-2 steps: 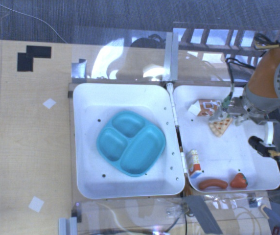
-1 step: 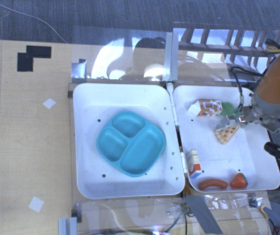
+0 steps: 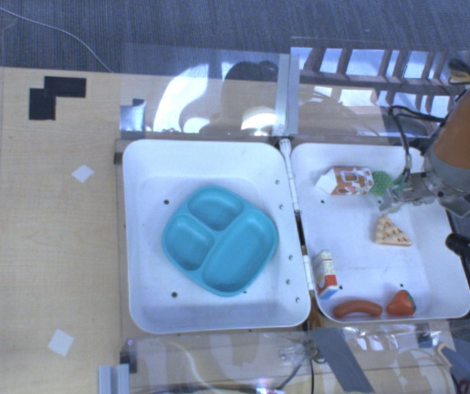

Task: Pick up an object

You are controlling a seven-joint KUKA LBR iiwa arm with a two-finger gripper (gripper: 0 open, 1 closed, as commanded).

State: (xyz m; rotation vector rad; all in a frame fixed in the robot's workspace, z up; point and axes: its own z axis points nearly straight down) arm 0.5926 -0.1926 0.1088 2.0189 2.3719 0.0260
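Several small items lie in the right bin [image 3: 432,294], and I have the gripper [image 3: 396,197] low near the bin's far right part, just beside a green leafy piece [image 3: 381,182] and above the waffle wedge [image 3: 391,232]. Whether it is released or clenched I cannot tell from here; the tip is a grey blur. I judge the wedge or the green piece the likeliest pick. To do this well I would centre over one item only, keeping off the carton [image 3: 350,180] beside the greenery, then descend straight and close gently. The sausage [image 3: 357,309], the tomato-like piece [image 3: 400,303] and the small bottle [image 3: 324,272] sit near the bin's front edge, awkward to reach. The blue divided plate [image 3: 220,240] lies in the left bin [image 3: 145,302].
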